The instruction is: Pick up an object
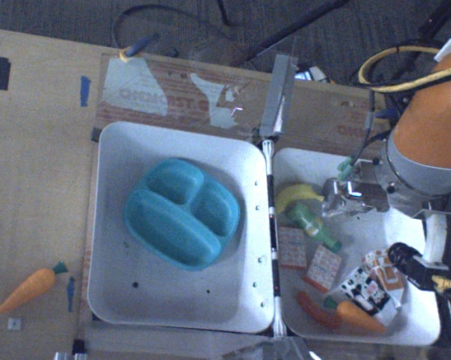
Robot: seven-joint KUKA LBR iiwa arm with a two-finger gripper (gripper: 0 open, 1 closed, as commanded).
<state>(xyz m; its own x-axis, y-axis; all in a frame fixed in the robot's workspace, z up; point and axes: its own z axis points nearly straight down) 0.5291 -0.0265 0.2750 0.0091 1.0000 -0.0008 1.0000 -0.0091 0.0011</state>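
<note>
My gripper [344,199] hangs over the upper part of the right bin [425,328], its metal tip just right of a yellow banana-like toy [295,196] and above a green bottle [314,226] that lies on its side. Lower in the same bin lie two small red-and-white cards [323,267], a red pepper [312,308], an orange carrot [359,318] and a black-and-white patterned packet [366,291]. The grey and orange arm [447,115] covers the bin's upper right corner. Nothing can be seen held at the tip.
The left bin [111,284] holds a blue divided plate [183,211]. A second toy carrot [27,289] lies on the wooden bench left of the bins. A metal divider [271,240] separates the bins. Cables hang beside the arm at the right.
</note>
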